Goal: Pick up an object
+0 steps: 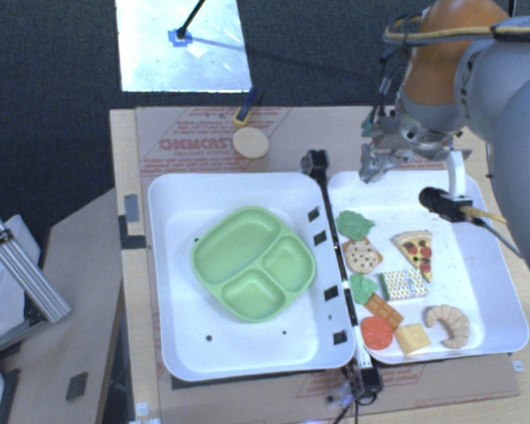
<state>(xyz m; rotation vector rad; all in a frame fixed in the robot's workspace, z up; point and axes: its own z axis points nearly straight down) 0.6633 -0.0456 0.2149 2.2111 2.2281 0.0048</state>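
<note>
The gripper [373, 168], apart or together I cannot tell, hangs over the right bin's [491, 266] eleven o'clock corner, with a green leaf toy [354, 223] at its seven o'clock.

From my screen the arm [507, 96] has a smooth, rounded casing in pale grey with a soft sheen, thick and tube-like along the part I can see. Above the wrist I see the orange band [443, 60], bulging and glossy like a dome, with a thin cable [446, 34], dark and yellowish, drawn across its top, and thin dark wires [388, 85] down its side. Next to it comes a grey metal collar [420, 132], and the gripper [375, 167] is small, built of dull silver-grey metal with darker patches, its finer parts too blurred for me to make out.
</note>
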